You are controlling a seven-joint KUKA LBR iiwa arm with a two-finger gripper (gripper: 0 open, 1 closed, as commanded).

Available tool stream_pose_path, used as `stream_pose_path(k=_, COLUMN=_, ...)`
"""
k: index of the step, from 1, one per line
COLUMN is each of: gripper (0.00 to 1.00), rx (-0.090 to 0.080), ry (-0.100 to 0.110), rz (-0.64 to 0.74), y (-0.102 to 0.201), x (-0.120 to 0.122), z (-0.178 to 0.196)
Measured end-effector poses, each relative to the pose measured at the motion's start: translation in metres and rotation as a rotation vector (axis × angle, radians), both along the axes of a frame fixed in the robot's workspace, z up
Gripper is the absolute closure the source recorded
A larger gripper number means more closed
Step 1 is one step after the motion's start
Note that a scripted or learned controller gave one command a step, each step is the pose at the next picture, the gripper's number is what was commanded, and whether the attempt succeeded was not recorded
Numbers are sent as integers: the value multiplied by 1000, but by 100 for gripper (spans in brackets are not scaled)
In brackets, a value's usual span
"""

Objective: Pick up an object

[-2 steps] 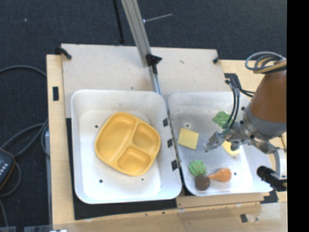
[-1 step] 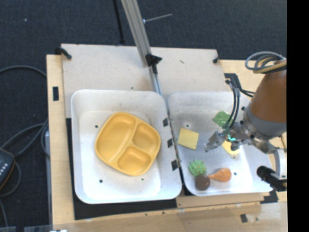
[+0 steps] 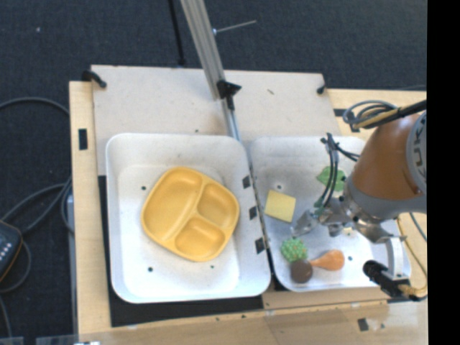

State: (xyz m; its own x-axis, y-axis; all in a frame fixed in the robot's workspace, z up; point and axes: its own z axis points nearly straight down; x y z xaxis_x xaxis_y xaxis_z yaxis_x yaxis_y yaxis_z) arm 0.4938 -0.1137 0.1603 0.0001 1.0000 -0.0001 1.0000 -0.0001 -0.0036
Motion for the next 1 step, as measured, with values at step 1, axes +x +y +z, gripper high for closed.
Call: stream_pose_path(k=1, gripper=0, rx=0, ry=1, rz=0, y=-1, x=-1, z=-53)
